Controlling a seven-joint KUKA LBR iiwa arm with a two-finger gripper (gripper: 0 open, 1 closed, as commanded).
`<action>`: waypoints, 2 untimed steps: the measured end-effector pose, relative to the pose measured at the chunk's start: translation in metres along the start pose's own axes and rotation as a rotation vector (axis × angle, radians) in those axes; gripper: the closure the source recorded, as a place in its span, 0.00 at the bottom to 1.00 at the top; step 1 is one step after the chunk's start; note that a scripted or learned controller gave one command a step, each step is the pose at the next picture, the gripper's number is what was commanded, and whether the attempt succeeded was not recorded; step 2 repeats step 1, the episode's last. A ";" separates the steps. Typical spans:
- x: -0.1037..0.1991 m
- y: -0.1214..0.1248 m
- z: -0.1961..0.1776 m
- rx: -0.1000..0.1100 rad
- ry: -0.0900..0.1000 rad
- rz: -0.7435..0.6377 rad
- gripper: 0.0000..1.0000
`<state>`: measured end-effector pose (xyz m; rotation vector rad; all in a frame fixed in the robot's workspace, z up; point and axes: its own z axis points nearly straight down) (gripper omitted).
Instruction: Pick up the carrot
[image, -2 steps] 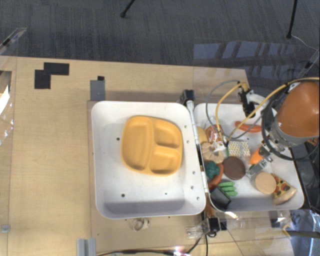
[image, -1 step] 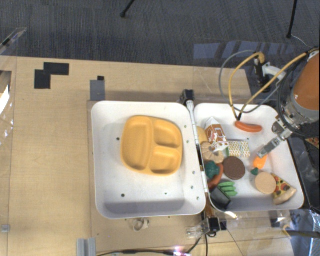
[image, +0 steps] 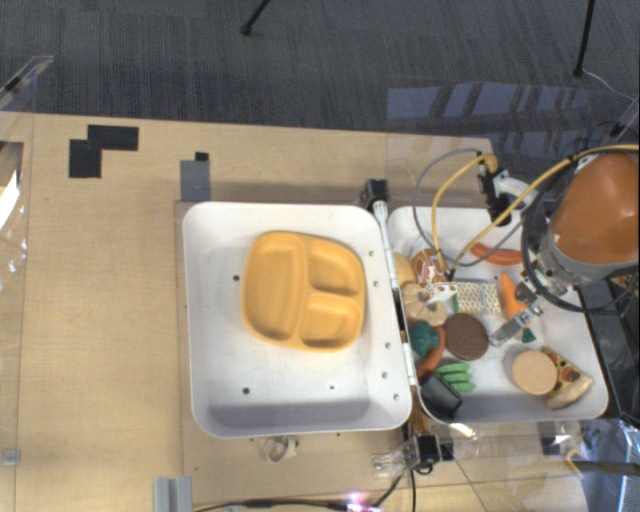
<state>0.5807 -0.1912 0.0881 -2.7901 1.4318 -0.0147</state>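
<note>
Camera view: carrot (image: 508, 292) lies just beside, perhaps touching, the claw (image: 517, 325).

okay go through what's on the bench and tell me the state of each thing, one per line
Yellow divided tray: upright in the left bin, compartments bare.
Carrot: lying in the right bin, beside the hand.
Hand: low over the right bin, nothing visible between its fingers.
Brown round disc: lying flat.
Tan round disc: lying flat.
Green piece: lying near the bins' divider.
</note>
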 end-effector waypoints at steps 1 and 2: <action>-0.031 -0.001 0.000 -0.003 -0.002 0.126 0.00; -0.031 -0.001 0.000 -0.003 -0.002 0.126 0.00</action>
